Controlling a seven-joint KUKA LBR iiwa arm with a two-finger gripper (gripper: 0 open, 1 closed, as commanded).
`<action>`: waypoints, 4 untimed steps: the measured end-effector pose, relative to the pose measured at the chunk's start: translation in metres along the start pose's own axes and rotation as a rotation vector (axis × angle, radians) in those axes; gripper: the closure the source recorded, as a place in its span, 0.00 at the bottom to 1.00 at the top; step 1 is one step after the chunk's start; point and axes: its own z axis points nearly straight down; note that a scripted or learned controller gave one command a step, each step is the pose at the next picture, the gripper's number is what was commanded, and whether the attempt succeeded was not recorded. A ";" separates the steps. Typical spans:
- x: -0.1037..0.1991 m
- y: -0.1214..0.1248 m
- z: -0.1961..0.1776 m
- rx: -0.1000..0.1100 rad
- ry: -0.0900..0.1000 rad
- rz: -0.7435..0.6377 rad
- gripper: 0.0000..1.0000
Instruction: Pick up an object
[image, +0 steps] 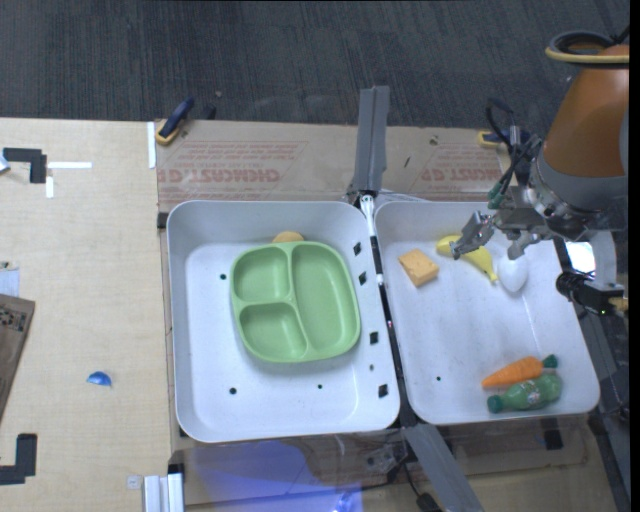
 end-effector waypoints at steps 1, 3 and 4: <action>-0.035 0.054 0.106 -0.003 -0.001 0.008 0.00; -0.085 0.071 0.136 -0.007 -0.002 -0.045 0.00; -0.085 0.068 0.129 0.007 -0.001 -0.046 1.00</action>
